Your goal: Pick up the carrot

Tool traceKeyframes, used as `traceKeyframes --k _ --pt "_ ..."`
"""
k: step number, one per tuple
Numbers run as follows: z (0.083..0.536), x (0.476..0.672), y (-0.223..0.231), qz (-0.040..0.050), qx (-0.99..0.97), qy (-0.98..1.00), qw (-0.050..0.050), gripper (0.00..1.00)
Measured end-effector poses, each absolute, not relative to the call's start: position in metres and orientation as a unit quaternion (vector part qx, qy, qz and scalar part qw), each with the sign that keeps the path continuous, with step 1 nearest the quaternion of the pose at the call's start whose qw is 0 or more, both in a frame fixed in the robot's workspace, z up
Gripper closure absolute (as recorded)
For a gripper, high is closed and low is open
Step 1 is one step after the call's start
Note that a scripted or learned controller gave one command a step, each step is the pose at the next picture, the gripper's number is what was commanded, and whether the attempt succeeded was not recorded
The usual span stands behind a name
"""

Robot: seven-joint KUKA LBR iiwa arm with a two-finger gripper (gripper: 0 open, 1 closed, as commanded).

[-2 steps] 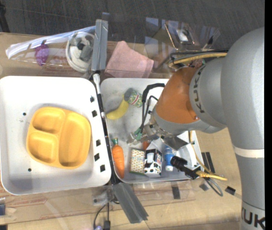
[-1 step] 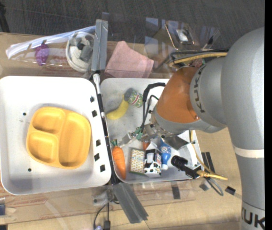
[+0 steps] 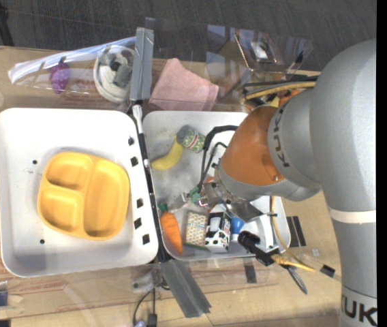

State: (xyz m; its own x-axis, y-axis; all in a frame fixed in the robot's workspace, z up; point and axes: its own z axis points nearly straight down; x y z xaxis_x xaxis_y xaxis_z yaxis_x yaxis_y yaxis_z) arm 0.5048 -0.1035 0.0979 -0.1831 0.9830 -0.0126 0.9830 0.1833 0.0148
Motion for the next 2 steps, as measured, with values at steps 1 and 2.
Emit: traceKeyframes --k 1,2 --pt "0.091 0.526 -0.094 -0.0012 0.793 0.610 -0.002 0.00" --pt "0.091 0.495 -0.093 -0.0009 0.732 0.681 -0.003 0.00"
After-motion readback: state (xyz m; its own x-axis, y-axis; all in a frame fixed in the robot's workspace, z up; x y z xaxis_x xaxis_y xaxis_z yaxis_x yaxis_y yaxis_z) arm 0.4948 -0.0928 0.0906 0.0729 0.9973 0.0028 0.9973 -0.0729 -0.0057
